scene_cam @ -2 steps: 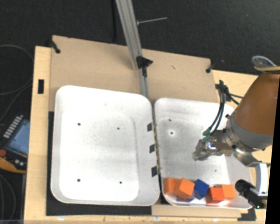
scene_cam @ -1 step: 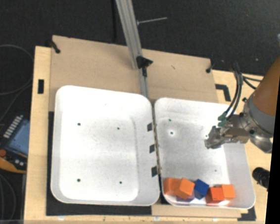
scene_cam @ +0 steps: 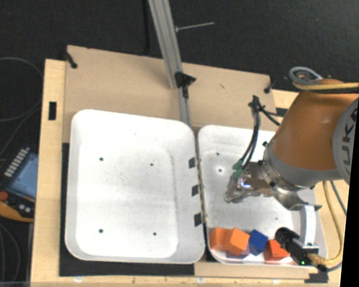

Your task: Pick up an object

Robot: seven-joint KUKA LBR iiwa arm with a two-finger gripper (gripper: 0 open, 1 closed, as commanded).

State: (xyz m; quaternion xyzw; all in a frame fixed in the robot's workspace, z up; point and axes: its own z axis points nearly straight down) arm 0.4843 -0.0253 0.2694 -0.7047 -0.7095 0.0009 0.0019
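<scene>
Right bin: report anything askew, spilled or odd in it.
Nothing spilled or damaged. The orange block, blue block and a second orange block are crowded against the right bin's near wall, jumbled at different angles. The gripper is above bare floor farther back.

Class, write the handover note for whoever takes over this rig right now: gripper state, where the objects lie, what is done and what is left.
Gripper: over the right bin, about mid-bin near its left wall, with nothing seen in it.
Objects: all along the right bin's near edge. An orange block lies leftmost, a blue block sits beside it, and a smaller orange block comes next, partly behind a black fitting on the arm. The left bin stands alongside.
Done: no object lifted so far, judging from how they lie.
Left: bring the gripper to one block, grasp it and lift it.
</scene>
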